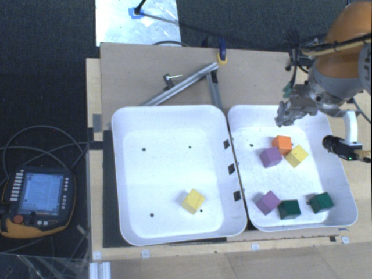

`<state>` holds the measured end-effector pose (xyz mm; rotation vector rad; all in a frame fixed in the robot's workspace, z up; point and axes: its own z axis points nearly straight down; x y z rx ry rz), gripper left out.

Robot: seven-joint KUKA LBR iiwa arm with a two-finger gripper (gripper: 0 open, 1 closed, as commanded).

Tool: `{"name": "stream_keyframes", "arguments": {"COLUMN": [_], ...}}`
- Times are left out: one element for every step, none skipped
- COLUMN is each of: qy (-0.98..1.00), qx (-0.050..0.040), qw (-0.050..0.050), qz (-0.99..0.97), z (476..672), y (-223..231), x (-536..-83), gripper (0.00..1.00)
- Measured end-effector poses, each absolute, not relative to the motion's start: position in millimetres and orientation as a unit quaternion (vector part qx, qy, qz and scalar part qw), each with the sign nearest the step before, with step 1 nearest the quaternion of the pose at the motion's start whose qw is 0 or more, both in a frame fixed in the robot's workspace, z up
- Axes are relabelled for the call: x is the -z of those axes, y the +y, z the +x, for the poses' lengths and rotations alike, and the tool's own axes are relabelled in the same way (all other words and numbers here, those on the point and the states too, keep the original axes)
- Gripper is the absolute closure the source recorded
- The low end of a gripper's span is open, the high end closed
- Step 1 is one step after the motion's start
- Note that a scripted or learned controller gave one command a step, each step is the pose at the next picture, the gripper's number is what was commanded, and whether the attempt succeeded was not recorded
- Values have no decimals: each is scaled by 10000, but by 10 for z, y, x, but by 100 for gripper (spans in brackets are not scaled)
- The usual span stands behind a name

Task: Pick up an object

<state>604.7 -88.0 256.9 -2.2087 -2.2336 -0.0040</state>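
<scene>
My gripper (285, 118) hangs over the far edge of the right bin (334, 173), above and just behind the orange block (283, 143). Beside the orange block lie a yellow block (296, 155) and a purple block (270, 156). Toward the bin's front sit another purple block (268, 201) and two dark green blocks (289, 208) (320, 202). A lone yellow block (193, 201) rests in the left bin (133, 179). Nothing shows between the gripper's fingers.
A metal bar (180, 85) lies slanted on the brown board behind the bins. A teach pendant (36, 200) with cables sits on the floor at left. A black-tipped fitting (340, 147) juts over the right bin's right rim.
</scene>
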Motion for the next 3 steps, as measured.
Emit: {"name": "stream_keyframes", "arguments": {"qy": [-7113, -7109, -7110], "qx": [15, 6, 5], "qw": [3, 10, 13], "qz": [-7028, -7033, -7032], "z": [6022, 6000, 5957], "y": [-314, 208, 764], "x": [-2619, -2430, -2279], "gripper": [100, 100, 100]}}
